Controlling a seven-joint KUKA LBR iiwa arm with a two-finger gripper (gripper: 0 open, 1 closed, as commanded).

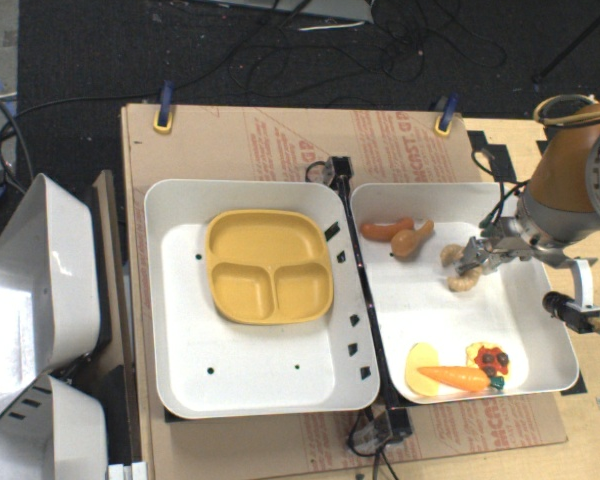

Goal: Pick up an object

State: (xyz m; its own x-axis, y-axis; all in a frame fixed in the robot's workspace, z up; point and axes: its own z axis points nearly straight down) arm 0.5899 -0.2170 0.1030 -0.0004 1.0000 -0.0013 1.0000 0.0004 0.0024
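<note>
The gripper (pixel 477 257) sits low in the right bin (pixel 540 313), near that bin's centre, reached in from three o'clock. How far its jaws stand apart cannot be told from this view; nothing is seen clamped between them.

Nearest object: a small tan lump (pixel 464 281), irregular, possibly a toy food piece. It lies just beside the gripper at about seven o'clock from the tip, close enough that contact cannot be ruled out. A second small tan piece (pixel 450 255) lies just beside the tip at nine o'clock.

Handling judgement: the lump looks light and rigid, likely moulded plastic, with a smooth, rounded surface that may slip or roll under pinch. A hold across its narrow middle appears soundest. Breakage risk looks low.

Other contents of the right bin: a sausage (pixel 385 230) and a drumstick (pixel 412 239) touching each other at ten o'clock from the gripper, well apart from it; a carrot (pixel 454 376) on a yellow slice (pixel 421 366) at six o'clock, beside a red and green item (pixel 492 359).

The left bin (pixel 180 298) holds a yellow divided plate (pixel 270 266).
</note>
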